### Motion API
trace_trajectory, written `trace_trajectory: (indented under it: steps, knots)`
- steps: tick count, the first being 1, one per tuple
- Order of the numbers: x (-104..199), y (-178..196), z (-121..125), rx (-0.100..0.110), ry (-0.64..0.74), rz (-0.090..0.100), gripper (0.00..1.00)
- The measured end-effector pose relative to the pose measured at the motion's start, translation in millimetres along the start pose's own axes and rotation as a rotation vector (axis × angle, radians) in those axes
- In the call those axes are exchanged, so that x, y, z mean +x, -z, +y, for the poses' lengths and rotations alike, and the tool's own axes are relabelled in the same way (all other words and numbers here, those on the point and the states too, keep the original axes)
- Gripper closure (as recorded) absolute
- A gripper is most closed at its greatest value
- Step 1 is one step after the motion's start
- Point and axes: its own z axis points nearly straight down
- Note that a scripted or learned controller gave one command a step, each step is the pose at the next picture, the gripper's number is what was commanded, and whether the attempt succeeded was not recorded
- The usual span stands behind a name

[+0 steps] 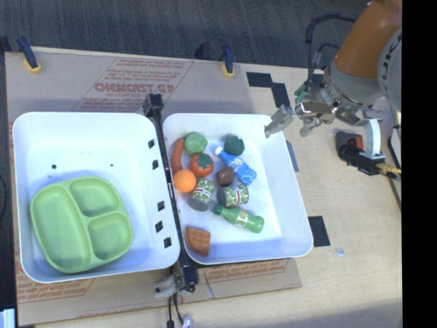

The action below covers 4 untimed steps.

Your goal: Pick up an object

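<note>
We see the gripper (292,119) hanging at the far right corner of the right bin (290,203), just over its rim, with the grey arm (369,53) and its orange band reaching in from the right. Nothing sits between the fingers; whether they are spread or closed, we cannot tell from this angle.

Down in the right bin we have a whole cluster of toy food, packed toward the bin's left and middle. There's a green ball (195,143) at the top, a dark green lump (234,145) to its right, and a long orange sausage (177,154) lying along the left wall. Below the green ball we spot a tomato (201,164), and an orange (184,180) just beside it. A blue bottle (236,166) lies tilted across the middle, touching a brown piece (225,177). Two small cans (202,194) sit side by side under that, and a green bottle (240,218) lies flat below them. A waffle (198,238) rests alone near the front left corner.

Over in the left bin (41,128) we see a green tray (80,223) with three compartments, sitting toward the front left. All the pieces lie well apart from the gripper.
</note>
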Motion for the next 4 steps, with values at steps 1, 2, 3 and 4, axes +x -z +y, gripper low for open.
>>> trace_trajectory:
  steps: [1,2,3,4]
  knots:
    - [8.9,-134.8,12.6,0.003,0.003,0.001,0.00]
    - [63.7,-121.0,-47.7,0.001,0.003,0.000,0.00]
    - [97.0,-179.4,32.6,-0.017,0.003,-0.007,0.00]
    - [95.6,-168.7,32.2,-0.014,0.004,-0.008,1.00]
